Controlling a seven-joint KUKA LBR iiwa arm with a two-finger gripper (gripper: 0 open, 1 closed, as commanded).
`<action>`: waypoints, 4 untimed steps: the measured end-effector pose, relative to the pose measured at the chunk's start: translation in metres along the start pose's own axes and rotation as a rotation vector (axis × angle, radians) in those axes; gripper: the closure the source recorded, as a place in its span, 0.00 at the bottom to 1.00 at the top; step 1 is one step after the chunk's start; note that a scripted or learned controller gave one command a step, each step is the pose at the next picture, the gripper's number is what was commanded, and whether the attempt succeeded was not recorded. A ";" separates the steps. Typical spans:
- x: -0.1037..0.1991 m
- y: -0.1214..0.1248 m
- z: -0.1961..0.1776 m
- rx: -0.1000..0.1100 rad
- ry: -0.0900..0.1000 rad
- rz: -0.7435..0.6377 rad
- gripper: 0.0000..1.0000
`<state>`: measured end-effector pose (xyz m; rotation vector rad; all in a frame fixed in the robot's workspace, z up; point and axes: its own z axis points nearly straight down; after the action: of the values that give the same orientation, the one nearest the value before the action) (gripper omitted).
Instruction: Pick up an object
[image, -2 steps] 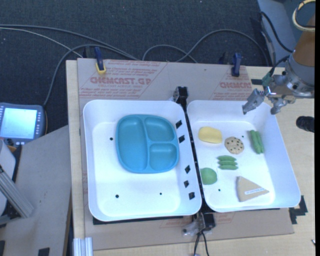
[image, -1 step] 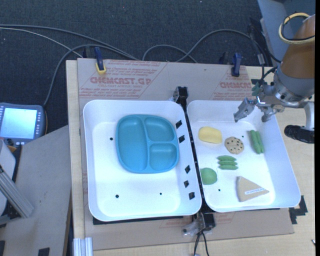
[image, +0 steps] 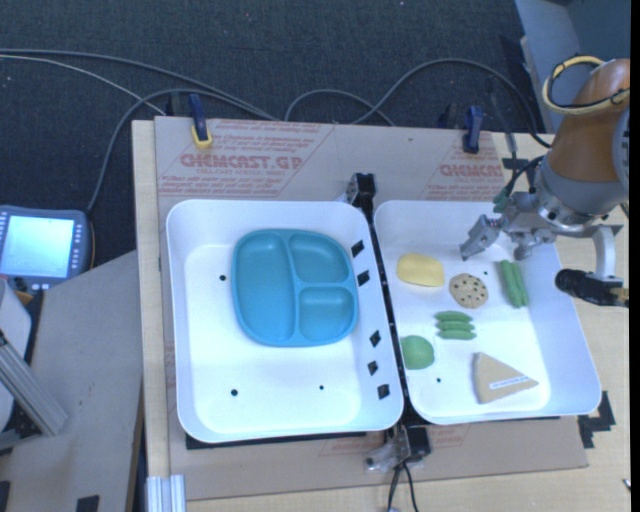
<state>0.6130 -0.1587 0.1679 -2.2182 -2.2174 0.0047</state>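
We view the bench (image: 300, 140) from above at a slant. It bears two shallow white bins side by side, with a row of black clips along the seam between them.

Left bin (image: 200, 380): it holds one blue divided tray (image: 294, 287), lying flat toward the bin's upper half. The tray has three compartments (one long on its left, two smaller on its right).

Right bin (image: 565, 370): it holds six toy food items, all lying flat on the bin floor and apart from one another.
- A yellow piece (image: 420, 270) near the bin's upper left.
- A round speckled cookie (image: 468, 290) just right of the yellow piece.
- A long green bean (image: 514, 283) right of the cookie, lying roughly along the bin's depth.
- A green pea pod (image: 455, 325) below the cookie.
- A round green piece (image: 417, 351) near the seam, below and left of the pea pod.
- A tan wedge (image: 502, 379) near the bin's lower edge.

The arm enters from the right, its orange band high at the view's right edge. The gripper (image: 497, 240) sits over the upper part of the right bin, above the cookie and the bean and up and to the right of the yellow piece. Its fingers stand spread apart, and we see no item between them.

A grey handheld screen (image: 40, 243) lies off the bench to the left, and cables run across the dark floor behind.
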 end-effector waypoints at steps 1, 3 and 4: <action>0.007 0.002 0.061 0.000 0.001 -0.002 0.00; 0.012 0.005 0.001 -0.010 -0.002 -0.002 1.00; 0.012 0.007 -0.041 -0.012 -0.002 -0.002 1.00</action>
<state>0.6200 -0.1466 0.2088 -2.2237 -2.2264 -0.0059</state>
